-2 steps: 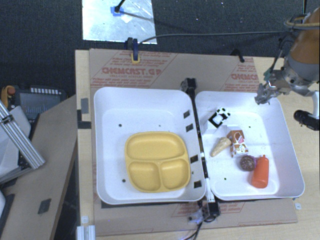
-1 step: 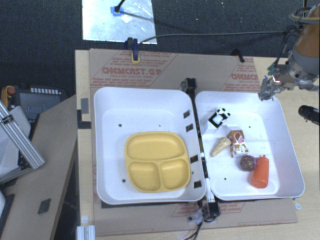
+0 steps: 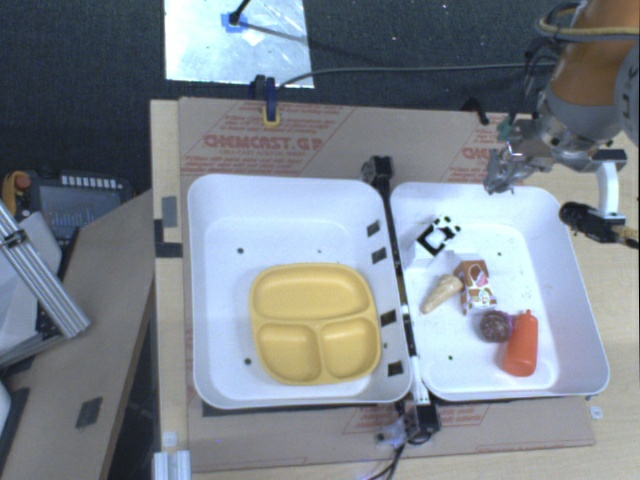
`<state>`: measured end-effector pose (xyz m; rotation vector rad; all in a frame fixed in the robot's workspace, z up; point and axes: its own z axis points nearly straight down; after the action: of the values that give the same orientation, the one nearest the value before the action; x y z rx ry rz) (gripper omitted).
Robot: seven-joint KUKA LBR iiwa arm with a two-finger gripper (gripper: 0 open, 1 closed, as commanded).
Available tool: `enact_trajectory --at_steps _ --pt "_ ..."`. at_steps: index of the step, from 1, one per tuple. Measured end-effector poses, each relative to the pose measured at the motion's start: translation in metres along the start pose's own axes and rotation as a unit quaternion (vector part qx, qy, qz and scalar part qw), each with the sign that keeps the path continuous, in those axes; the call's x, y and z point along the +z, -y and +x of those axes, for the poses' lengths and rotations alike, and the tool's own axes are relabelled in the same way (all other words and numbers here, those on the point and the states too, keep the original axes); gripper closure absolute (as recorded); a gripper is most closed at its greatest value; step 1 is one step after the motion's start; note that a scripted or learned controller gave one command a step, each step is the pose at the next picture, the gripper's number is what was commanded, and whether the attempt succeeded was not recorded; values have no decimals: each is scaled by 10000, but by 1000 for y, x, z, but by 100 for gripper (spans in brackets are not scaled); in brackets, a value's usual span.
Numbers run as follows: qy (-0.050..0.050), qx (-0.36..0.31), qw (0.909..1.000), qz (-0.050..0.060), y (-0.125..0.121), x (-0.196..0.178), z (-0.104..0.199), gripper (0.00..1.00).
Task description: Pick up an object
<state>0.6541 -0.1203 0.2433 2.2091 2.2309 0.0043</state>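
The desk [image 3: 165,298] carries a brown board [image 3: 330,133] printed with red lettering, and on it two white bins sit side by side, touching along a black hinge strip. The left bin [image 3: 220,218] holds a yellow tray [image 3: 313,321] with three compartments, lying flat toward the bin's front right. The arm [image 3: 590,58], grey with an orange band, comes in from the upper right, and its claw [image 3: 498,181] hangs over the back rim of the right bin [image 3: 570,268], near that bin's far edge; whether it is wide or narrow I cannot tell, and nothing is visible in it. In the right bin the things lie well apart from the claw, toward the middle and front. An orange carrot [image 3: 520,345] stands nearest the front right, just beside a dark round lump [image 3: 493,325]. A small box [image 3: 476,282] with brown and white print lies behind those, touching a pale cone [image 3: 441,294] on its left. A black-and-white piece [image 3: 437,236] sits farther back, near the hinge.
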Motion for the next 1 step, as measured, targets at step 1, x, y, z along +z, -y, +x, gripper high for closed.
enact_trajectory --at_steps 1 --pt "-4 3 10000 8 1 10 47 100"
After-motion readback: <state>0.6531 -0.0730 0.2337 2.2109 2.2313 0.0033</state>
